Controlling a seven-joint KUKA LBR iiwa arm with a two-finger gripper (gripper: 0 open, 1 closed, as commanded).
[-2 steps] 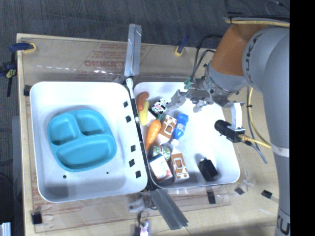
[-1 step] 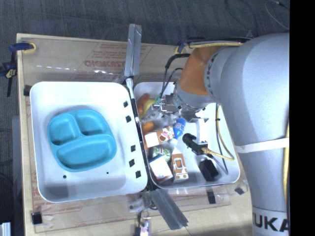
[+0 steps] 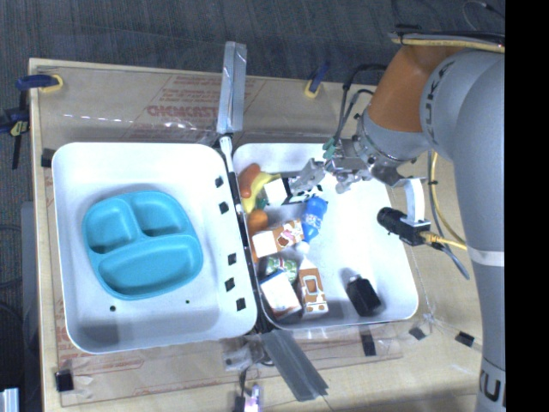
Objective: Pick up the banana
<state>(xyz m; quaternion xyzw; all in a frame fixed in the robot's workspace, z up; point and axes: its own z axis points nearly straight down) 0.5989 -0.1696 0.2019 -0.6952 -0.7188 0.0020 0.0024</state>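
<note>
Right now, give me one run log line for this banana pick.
phase: approach | gripper: over right bin, beside banana | banana: in right bin's far left corner, not held | left bin: blue tray

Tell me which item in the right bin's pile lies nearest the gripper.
The blue bottle, lying just below the gripper. The banana sits farther left by the divider; the cartons lie lower down.
</note>
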